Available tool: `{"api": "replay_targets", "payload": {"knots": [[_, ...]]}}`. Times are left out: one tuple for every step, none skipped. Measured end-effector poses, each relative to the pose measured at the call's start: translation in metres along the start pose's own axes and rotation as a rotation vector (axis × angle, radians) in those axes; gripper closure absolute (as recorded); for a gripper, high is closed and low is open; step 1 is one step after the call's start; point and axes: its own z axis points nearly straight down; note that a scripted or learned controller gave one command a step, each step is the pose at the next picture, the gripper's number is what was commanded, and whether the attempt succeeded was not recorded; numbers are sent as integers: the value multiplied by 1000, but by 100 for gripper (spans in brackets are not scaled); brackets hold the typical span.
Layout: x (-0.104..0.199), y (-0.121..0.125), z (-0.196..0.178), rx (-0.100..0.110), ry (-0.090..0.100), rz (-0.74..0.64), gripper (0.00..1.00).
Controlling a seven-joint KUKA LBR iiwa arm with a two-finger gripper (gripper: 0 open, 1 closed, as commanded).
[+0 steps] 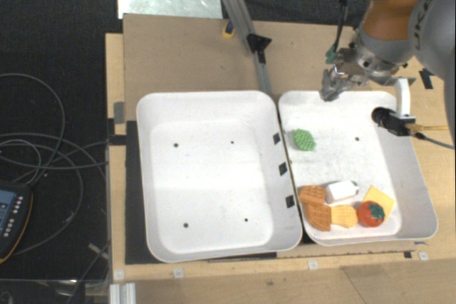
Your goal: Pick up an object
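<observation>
Gripper (331,91): positioned over the far rim of the right bin (410,174); finger state cannot be told. Green object (304,139): lying nearer the camera and slightly left of the gripper, apart from it. Waffle pieces (324,208), white block (341,191), yellow wedge (378,197) and red tomato (370,213): clustered well nearer the camera. Left bin (214,174): located left of the gripper.

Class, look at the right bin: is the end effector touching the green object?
Apart. The camera view shows the end effector at the right bin's far rim, with bare white floor between it and the green object.
</observation>
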Motion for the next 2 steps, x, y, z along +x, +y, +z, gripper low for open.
{"api": "replay_targets", "payload": {"knots": [[59,-19,-7,1,0,-1,100],[105,-44,-13,2,0,0,100]]}}
